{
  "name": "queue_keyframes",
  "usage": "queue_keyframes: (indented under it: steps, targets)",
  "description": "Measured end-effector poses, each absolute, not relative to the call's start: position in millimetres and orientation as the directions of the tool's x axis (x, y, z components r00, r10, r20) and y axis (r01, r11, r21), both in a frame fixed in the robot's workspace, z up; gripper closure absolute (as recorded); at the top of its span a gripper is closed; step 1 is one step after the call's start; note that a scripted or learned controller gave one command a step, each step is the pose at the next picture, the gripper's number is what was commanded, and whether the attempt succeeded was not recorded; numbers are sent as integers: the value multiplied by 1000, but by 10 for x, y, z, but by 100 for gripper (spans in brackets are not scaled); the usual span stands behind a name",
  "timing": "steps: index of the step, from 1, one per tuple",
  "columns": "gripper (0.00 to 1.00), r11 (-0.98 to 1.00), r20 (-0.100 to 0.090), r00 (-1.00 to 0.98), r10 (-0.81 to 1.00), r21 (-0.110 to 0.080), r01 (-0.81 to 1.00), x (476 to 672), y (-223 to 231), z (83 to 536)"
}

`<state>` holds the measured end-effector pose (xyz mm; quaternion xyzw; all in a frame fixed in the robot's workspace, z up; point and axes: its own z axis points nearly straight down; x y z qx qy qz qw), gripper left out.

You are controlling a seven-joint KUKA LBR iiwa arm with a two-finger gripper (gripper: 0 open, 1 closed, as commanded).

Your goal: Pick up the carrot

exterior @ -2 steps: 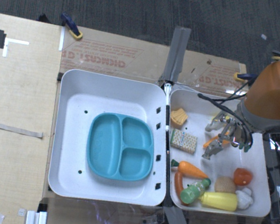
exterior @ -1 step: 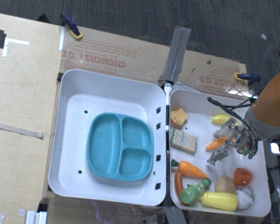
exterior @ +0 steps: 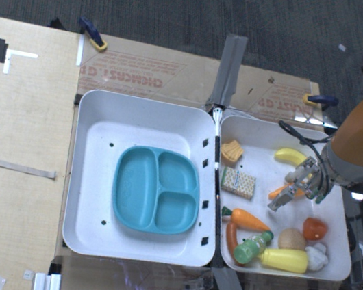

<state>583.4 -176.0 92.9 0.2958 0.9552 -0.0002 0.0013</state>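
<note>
The carrot (exterior: 251, 221) is orange with a green stub at its left end. It lies flat in the right bin (exterior: 346, 217), near the bin's left wall and low in the view. My gripper (exterior: 289, 191) hangs over the middle of that bin, up and to the right of the carrot and apart from it. A small orange piece (exterior: 276, 191) shows right by the gripper's tip; I cannot tell what it is or whether it is gripped.
Around the carrot lie a red chili (exterior: 231, 236), a green bottle (exterior: 251, 249), a yellow cylinder (exterior: 283, 259), a beige egg (exterior: 292, 239) and a red fruit (exterior: 315, 229). A banana (exterior: 290, 155) and crackers (exterior: 238, 183) lie further back. The left bin (exterior: 88, 159) holds a teal divided plate (exterior: 157, 190).
</note>
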Motion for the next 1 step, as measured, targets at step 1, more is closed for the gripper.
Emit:
queue_keyframes:
  steps: [1]
  targets:
    - [0, 577, -1, -577, 817, 0, 817, 5694, -1809, 920]
